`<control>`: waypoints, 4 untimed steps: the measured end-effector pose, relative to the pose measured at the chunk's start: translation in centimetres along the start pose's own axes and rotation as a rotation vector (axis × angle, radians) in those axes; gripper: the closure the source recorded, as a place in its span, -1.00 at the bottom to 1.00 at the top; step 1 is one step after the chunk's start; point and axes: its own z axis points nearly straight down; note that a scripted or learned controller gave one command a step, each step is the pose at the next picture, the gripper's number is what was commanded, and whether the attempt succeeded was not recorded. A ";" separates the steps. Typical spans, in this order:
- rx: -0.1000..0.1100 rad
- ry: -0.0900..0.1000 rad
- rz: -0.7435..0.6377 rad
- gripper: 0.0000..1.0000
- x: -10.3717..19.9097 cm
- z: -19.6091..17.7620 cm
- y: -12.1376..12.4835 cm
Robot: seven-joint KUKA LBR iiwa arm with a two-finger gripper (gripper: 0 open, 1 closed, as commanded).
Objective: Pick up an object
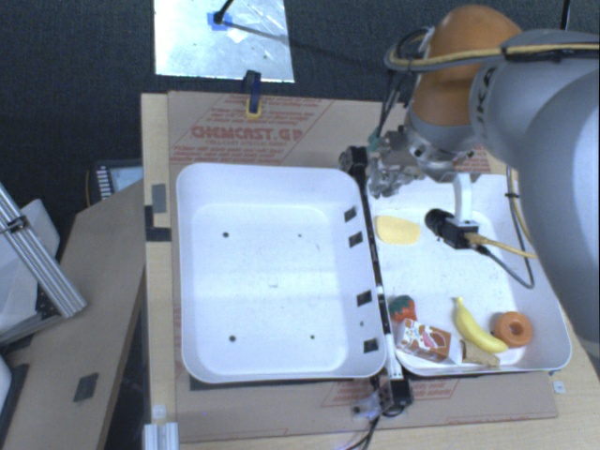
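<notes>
Snack packet (427, 341), banana (473, 326) and ring (513, 328) crowd the right bin's (553, 331) 6 o'clock corner.
Tool (386, 178), grip state unreadable, hangs at 12 o'clock; the light, firm banana suits a mid-body pinch.

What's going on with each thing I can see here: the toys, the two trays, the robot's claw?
Left bin: holds no objects.
Right bin: holds all the objects.
Yellow flat piece: lying flat near the divider.
Banana: lying on its side.
Orange ring: lying beside the banana.
Small packet: lying flat.
Gripper: raised above the right bin's far end, holding nothing visible.
</notes>
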 end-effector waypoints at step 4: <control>0.009 0.001 -0.001 1.00 11.5 10.1 0.6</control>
